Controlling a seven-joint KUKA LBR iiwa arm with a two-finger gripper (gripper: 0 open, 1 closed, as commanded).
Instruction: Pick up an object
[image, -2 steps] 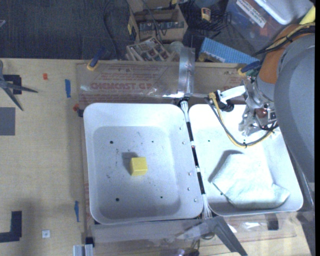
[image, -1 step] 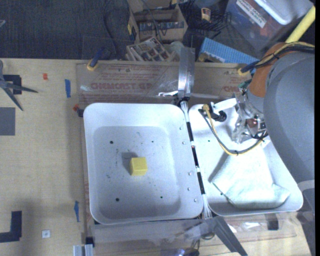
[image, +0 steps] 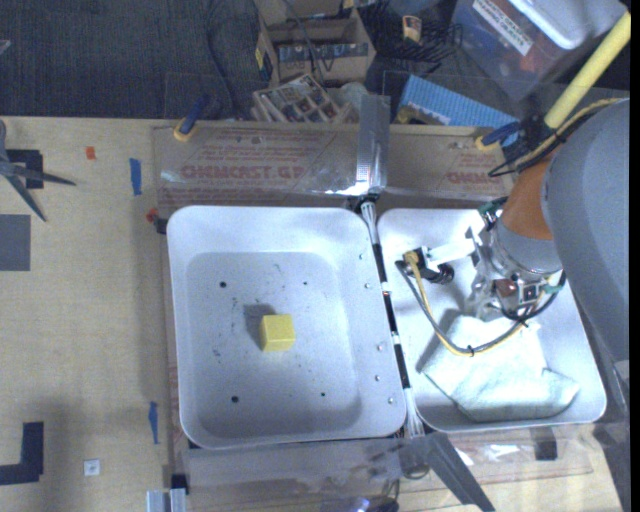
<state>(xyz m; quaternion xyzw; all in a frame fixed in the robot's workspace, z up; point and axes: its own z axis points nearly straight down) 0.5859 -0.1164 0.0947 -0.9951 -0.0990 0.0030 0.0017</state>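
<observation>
Cloth: you have a crumpled white cloth (image: 505, 375) lying in the near half of the right bin (image: 590, 400), on the side away from the centre divider (image: 385, 300) where the two bins meet.
Gripper: your gripper (image: 492, 300) sits over the right bin, just beyond the cloth's far edge and well to the right of the divider; you cannot tell how far open it is, because the wrist and cabling hide the tips, and nothing is seen held in it.
Cable: a yellow cable (image: 440, 325) loops from the wrist down toward the divider and back across the cloth's upper edge.
Block: a small yellow block (image: 278, 332) rests near the middle of the left bin (image: 200, 250), well to the left of the divider.
Key relation: the cloth lies just on the near side of your gripper, almost under it, its long axis running away from the divider; the block is far off across the divider.
Judgement: the cloth is likely the nearer target, needing only a short drop toward you.
</observation>
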